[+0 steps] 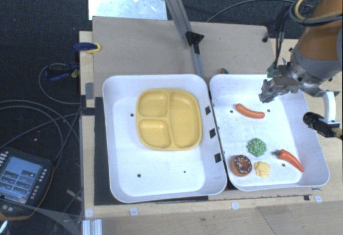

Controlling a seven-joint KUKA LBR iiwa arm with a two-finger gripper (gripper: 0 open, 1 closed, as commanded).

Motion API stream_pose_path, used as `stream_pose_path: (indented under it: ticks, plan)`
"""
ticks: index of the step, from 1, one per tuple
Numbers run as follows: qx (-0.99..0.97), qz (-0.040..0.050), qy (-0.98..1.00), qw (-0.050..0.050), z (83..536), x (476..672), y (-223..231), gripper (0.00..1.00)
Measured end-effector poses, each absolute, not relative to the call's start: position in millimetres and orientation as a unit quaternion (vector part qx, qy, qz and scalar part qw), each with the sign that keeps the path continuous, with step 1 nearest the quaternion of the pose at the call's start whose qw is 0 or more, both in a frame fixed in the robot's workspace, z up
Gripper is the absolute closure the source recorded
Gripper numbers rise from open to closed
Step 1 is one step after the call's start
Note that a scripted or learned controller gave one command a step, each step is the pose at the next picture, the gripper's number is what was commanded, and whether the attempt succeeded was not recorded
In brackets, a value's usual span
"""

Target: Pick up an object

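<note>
In the right bin (300,121) lie a sausage (250,111), a green pea cluster (256,147), a chocolate donut (241,164), a small yellow piece (262,169) and a carrot (290,158). My gripper (268,94) hangs over the bin's upper part, just up and to the right of the sausage. It looks apart from the sausage, with nothing seen between its fingers. The grey wrist with its orange band (321,41) rises behind it at the right.
The left bin (120,175) holds a yellow divided plate (168,119). A slanted grey pole (177,3) crosses the top of the bench and ends near the bins' shared edge. Cables and a tablet (19,175) lie on the floor at the left.
</note>
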State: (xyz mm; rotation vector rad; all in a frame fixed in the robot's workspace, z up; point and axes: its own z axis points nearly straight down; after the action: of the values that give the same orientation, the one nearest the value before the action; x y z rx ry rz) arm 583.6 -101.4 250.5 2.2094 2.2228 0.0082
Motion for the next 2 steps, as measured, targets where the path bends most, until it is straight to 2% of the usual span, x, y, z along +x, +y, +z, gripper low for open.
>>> stream_pose_path:
  ticks: [1,2]
  plan:
    - [0.705,0.0024,0.709,0.003,303,585.2,-102,1.00]
    - [0.703,0.0010,0.711,0.000,289,583.5,-43,1.00]
